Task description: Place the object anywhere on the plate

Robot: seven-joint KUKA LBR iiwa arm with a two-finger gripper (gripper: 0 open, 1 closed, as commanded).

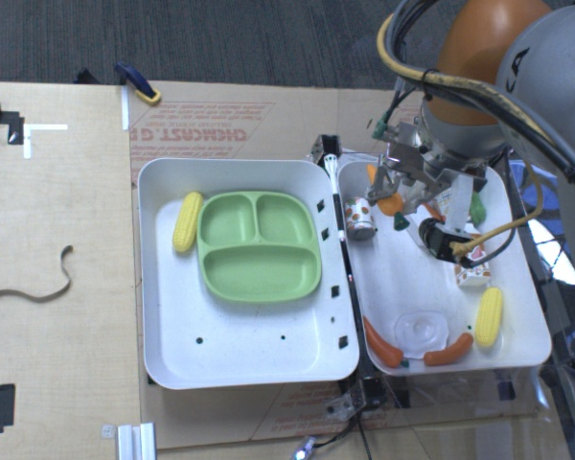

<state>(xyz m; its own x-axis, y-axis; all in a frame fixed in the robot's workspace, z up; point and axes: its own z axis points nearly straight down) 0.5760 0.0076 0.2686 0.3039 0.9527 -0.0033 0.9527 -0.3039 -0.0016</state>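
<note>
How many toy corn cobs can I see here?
2. One corn cob lies in the left bin beside the green plate; the other sits in the right bin's near corner. The arm may hide more.

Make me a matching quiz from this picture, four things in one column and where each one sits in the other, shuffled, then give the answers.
Things:
1. green plate
2. small can
3. clear lid
4. blue-handled tool

Places:
A. on the cardboard beyond the bins
B. near edge of the right bin, between two sausages
C. middle of the left bin, beside a corn cob
D. right bin, against its left wall

Pairs: 1-C, 2-D, 3-B, 4-A
</note>
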